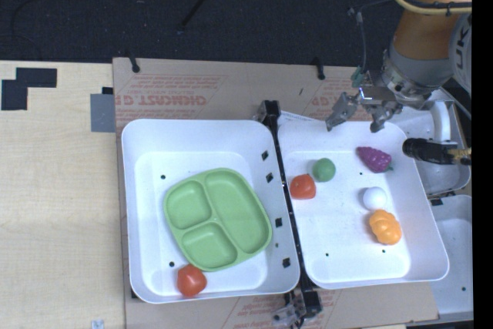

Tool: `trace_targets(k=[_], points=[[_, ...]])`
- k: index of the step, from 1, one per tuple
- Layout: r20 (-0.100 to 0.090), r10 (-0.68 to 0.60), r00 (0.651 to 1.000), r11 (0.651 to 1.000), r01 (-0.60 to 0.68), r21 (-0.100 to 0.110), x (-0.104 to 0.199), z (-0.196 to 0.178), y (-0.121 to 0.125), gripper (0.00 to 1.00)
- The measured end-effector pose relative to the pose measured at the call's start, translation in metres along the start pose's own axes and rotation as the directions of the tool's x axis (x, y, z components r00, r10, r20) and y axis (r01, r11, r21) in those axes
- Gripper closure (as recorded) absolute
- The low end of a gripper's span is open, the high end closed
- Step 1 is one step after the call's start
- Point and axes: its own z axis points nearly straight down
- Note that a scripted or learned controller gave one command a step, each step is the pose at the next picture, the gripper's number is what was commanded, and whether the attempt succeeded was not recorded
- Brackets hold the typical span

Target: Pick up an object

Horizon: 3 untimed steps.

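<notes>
2 shallow white bins sit side by side: the right bin [420, 262] holds 5 small toy foods, namely a purple lumpy piece [374, 159] near its far right corner, a green ball [323, 169] touching a red-orange piece [303, 186] near the divider, a white ball [375, 198] and an orange piece [384, 227] by the right wall. Bare floor lies open through the middle and front of that bin, while the left bin [142, 166] carries a green divided plate [217, 218] and a red piece [191, 280] at its front edge. Above the right bin's far rim hangs the gripper [360, 115], fingers spread apart with nothing between them, the purple piece lying just in front of it and the other pieces farther forward.
</notes>
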Motion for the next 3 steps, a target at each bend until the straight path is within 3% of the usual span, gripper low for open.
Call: trace_targets(k=[1, 3], points=[[0.001, -0.001, 1.000, 1.000, 0.001, -0.012, 0.000, -0.007, 0.002, 0.00], [0.001, 0.000, 1.000, 1.000, 0.000, -0.005, 0.006, 0.113, -0.008, 0.00]])
